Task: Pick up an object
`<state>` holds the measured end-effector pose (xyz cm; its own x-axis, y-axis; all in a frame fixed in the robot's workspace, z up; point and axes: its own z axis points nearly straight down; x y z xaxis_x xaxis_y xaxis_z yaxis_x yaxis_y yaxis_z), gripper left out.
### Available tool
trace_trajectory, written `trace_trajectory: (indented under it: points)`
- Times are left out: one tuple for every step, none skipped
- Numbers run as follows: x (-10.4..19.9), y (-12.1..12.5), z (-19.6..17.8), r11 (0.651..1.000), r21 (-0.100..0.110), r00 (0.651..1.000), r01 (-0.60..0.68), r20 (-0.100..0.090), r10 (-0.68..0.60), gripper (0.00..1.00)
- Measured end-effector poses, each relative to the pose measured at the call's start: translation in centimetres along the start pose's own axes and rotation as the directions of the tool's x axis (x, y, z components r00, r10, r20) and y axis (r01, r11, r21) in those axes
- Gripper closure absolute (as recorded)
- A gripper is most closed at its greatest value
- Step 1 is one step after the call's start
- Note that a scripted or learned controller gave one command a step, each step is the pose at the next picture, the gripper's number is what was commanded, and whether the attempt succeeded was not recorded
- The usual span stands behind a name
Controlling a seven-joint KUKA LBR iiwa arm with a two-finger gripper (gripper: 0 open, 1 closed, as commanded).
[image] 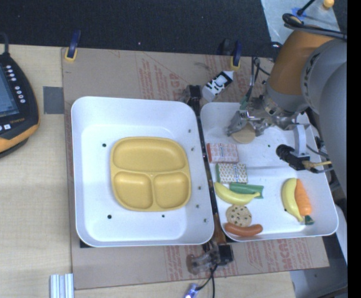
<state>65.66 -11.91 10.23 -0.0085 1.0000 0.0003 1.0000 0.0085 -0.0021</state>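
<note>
Lettering on the cardboard sheet [168,79] is unreadable; whether the pincer [241,127] grips cannot be told.

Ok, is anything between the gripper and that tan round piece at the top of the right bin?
Nothing visible. The gripper sits right beside the tan round piece at the right bin's far end; the small boxes lie nearer the camera, off that line.
</note>
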Motion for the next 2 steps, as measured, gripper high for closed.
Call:
trace_trajectory:
  points:
    - [6.0,-2.0,-9.1,1.000,-0.002,1.000,-0.004,-0.001,0.004,1.00]
    - [11.5,-3.5,-8.9,1.000,0.003,1.000,-0.002,0.001,0.002,1.00]
